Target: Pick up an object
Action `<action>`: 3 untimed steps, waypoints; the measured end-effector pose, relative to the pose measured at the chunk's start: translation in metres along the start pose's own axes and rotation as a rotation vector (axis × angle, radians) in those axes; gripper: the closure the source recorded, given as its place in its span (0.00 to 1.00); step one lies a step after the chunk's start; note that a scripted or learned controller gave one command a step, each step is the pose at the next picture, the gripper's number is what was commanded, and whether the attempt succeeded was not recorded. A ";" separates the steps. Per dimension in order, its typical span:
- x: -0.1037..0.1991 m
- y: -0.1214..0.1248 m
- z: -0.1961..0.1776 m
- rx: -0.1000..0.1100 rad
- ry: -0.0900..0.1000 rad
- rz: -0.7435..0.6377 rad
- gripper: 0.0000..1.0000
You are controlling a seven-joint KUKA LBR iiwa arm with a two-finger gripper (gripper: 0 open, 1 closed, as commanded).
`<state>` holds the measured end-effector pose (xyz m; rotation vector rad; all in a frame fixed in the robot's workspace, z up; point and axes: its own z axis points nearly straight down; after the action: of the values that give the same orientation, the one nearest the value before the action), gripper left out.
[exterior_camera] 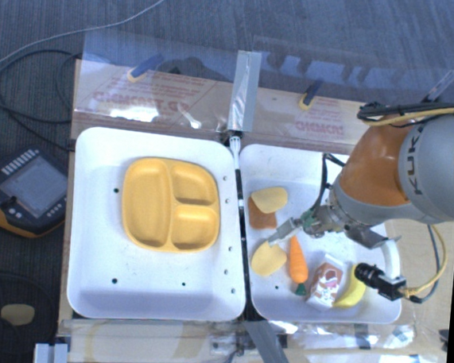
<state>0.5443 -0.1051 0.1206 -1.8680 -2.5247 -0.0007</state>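
Gripper (284,231): stood low inside the right bin (292,169), reaching in from the arm's orange-banded wrist (374,172). Its thin metal fingers (290,227) pointed toward the divider between the bins; whether they were apart or together could not be told from where I stood. Nothing was seen between them.

Right bin, contents, placed relative to the gripper:
- Yellow rounded piece on a brown block (266,205), just beyond the fingertips, toward the bin's far side.
- Pale yellow round item (268,260), just beside the fingertips on the near side, close to the divider.
- Carrot (298,261), orange with a green end, lying directly beneath the gripper, beside the pale round item.
- Small printed carton (325,283), red and white, near the bin's near edge, next to the carrot's green end.
- Banana (350,293), touching the carton on its outer side.

Left bin (95,228): well apart from the gripper, across the divider. It held one yellow divided tray (171,205) with three compartments, lying flat near the middle.

Worktop (163,95): carried both bins side by side.

Floor beyond the left bin: a handheld control pendant (18,191) with cables.
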 end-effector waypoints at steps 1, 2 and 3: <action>-0.013 -0.023 0.026 -0.017 -0.014 -0.248 0.00; 0.000 -0.044 0.029 -0.019 -0.013 -0.190 0.00; 0.002 -0.043 0.020 -0.019 -0.007 -0.191 1.00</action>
<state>0.5030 -0.1158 0.1005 -1.6272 -2.7063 -0.0185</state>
